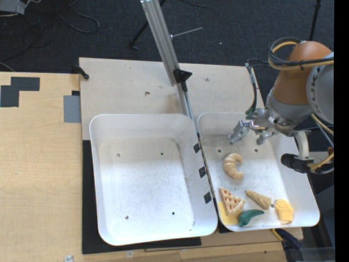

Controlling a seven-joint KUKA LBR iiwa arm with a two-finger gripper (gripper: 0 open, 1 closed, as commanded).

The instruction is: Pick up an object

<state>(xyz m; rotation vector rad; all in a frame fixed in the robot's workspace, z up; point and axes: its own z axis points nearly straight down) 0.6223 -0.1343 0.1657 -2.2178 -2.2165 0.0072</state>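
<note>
My gripper (250, 134) hangs over the back part of the right bin (299, 201), its two fingers spread apart and nothing between them. A tan croissant (234, 165) lies in the bin just in front of the gripper. Near the bin's front edge lie a waffle-patterned wedge (231, 201), a tan cone (258, 198), a yellow block (283, 209) and a green curved piece (248, 217).
The left bin (144, 176) sits beside the right one, with black clips (199, 162) along their shared edge. A slanted metal rail (165, 48) rises behind the bins. The grey arm with its orange band (297, 81) comes in from the right.
</note>
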